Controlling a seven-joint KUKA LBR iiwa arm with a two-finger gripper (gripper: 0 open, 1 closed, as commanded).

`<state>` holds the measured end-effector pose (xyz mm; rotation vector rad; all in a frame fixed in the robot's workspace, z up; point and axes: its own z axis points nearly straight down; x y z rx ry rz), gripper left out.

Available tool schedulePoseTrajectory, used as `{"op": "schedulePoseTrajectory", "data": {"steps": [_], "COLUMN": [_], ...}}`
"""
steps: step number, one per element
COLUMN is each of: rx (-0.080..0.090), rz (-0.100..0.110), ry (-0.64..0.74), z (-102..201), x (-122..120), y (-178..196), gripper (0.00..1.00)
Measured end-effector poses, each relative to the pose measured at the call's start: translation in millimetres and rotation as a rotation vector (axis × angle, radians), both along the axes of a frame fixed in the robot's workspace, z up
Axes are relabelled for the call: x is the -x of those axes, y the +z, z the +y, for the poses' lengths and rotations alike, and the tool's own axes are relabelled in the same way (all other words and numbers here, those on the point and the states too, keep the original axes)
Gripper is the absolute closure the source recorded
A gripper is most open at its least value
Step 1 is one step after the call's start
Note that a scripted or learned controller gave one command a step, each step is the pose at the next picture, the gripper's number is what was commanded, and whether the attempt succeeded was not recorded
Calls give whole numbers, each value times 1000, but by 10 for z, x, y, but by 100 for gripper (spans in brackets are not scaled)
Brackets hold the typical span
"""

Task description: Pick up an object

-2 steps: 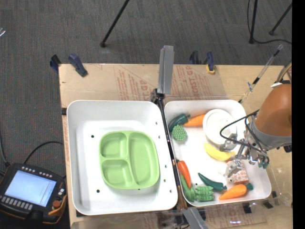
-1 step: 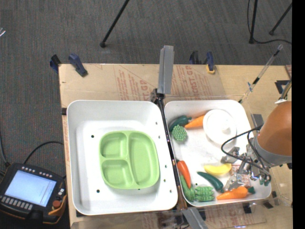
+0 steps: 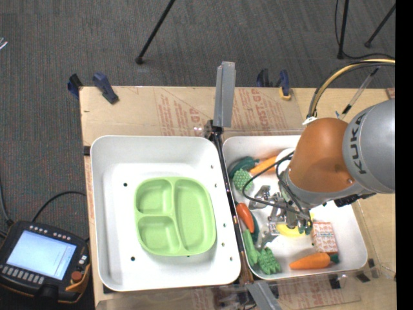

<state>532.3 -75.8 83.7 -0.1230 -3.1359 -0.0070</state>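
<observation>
Yellow toy under pincer, pincer grip state unclear, orange carrot nearby

Grey rounded arm lettered KUKA, broad orange band, black cables looping to metal tool

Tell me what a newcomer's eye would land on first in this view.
The grey arm with its orange band stands out first, reaching in from the right over the right bin, its pincer low among the toys. Next comes the light green divided plate, lying alone in the left bin. The right bin is crowded: an orange carrot near its front edge, green toy vegetables along its left wall, and a small printed box.
</observation>
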Motion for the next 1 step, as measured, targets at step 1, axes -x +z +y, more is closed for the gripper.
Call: {"op": "schedulePoseTrajectory", "data": {"steps": [1], "rx": [1], "rz": [7], "ry": [2], "z": [-16], "x": [7], "y": [52], "gripper": [100]}}
